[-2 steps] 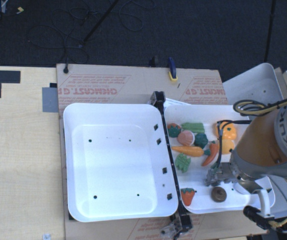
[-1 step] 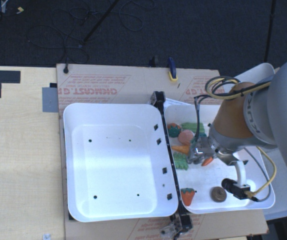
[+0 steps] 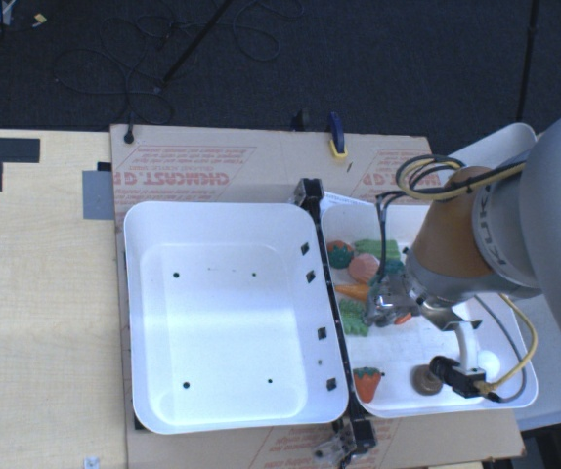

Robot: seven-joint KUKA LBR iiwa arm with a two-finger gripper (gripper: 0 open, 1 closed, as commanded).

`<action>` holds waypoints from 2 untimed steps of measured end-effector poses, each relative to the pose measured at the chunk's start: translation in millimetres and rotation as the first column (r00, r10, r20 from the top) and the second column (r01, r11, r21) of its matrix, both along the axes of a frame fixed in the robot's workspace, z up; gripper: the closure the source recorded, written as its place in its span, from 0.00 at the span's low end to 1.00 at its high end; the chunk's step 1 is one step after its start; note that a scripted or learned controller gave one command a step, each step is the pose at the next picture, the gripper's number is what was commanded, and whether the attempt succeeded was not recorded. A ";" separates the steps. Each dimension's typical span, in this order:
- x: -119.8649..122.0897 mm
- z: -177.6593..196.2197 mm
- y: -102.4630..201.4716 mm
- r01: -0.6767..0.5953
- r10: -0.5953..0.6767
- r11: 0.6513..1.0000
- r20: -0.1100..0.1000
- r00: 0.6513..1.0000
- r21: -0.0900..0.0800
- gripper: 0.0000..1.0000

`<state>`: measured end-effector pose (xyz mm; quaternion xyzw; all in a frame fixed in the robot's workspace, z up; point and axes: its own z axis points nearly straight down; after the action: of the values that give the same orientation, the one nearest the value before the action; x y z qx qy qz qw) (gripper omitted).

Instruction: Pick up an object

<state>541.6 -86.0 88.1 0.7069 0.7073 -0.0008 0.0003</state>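
Whether the jaws are parted or clenched cannot be told; the gripper (image 3: 385, 306) sits low in the right white plastic bin (image 3: 408, 357). A green leafy toy piece (image 3: 355, 320) lies just beside it, so centring squarely over that one piece before closing seems wise.

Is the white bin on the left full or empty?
Empty: the left bin has a bare white floor; the colourful toys lie in the right bin.

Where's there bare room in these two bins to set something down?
The left bin is bare wall to wall. In the right bin, toys crowd the divider side around the gripper; one small bare patch lies between that cluster and the orange toy.
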 end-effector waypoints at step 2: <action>45.6 105.6 114.2 -0.012 0.012 1.000 0.010 1.000 0.007 1.00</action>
<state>587.2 28.2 193.7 0.7026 0.7115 0.0055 0.0013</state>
